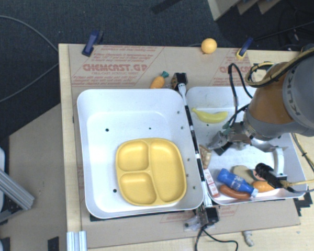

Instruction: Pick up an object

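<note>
Reaching in from the right, the arm hangs over the right bin, gripper low near its left wall; whether it is spread, I cannot tell. A banana lies behind it, a blue bottle and sausage in front.

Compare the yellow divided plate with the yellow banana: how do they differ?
The yellow divided plate lies in the left white bin; the yellow banana lies in the right white bin. The plate is much larger. The plate is a rounded square with three compartments; the banana is a slim curve. Both are yellow.
</note>
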Available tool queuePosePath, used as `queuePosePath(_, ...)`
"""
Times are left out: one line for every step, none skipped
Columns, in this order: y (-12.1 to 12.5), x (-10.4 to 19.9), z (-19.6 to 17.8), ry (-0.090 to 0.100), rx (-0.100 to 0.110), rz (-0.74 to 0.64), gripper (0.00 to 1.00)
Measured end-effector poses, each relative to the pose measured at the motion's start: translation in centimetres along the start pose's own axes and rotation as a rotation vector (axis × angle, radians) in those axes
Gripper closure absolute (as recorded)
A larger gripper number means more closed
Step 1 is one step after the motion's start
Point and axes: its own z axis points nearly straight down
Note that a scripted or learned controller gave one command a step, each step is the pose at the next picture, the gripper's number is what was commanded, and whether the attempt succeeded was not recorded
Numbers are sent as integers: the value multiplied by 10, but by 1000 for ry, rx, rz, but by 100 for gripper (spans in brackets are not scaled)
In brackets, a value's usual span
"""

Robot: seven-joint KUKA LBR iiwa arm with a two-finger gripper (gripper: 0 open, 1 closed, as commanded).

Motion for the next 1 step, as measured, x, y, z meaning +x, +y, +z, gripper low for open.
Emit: queuePosePath(0, 0, -10, -1, -1, 1, 100)
